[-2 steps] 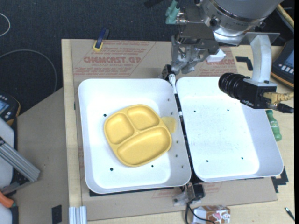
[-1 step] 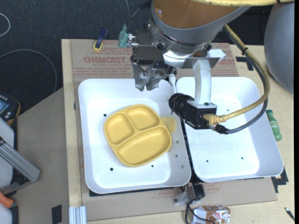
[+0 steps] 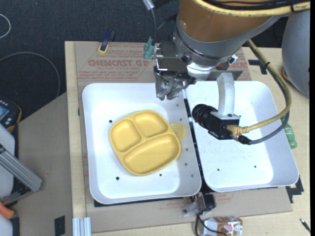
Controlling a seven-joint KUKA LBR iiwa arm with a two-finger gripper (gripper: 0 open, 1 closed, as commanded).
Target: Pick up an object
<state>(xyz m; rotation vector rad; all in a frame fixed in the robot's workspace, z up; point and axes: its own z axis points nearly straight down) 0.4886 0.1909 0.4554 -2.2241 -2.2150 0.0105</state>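
A yellow divided plate (image 3: pixel 144 141) with three compartments lies flat in the middle of the left bin (image 3: pixel 98 107). A small yellowish piece (image 3: pixel 178 130) peeks out at the plate's right edge. My gripper (image 3: pixel 169 90) hangs over the back right corner of the left bin, just behind the plate and apart from it. Its grey fingers (image 3: pixel 163 89) point down close together, and nothing shows between them.
The right bin (image 3: pixel 261 171) sits beside the left one, with a black camera module (image 3: pixel 211 122) and a yellow cable (image 3: pixel 266 122) hanging over it. A cardboard sheet (image 3: pixel 118 60) lies under both bins. A blue-and-yellow clip (image 3: pixel 105 42) rests at the back left.
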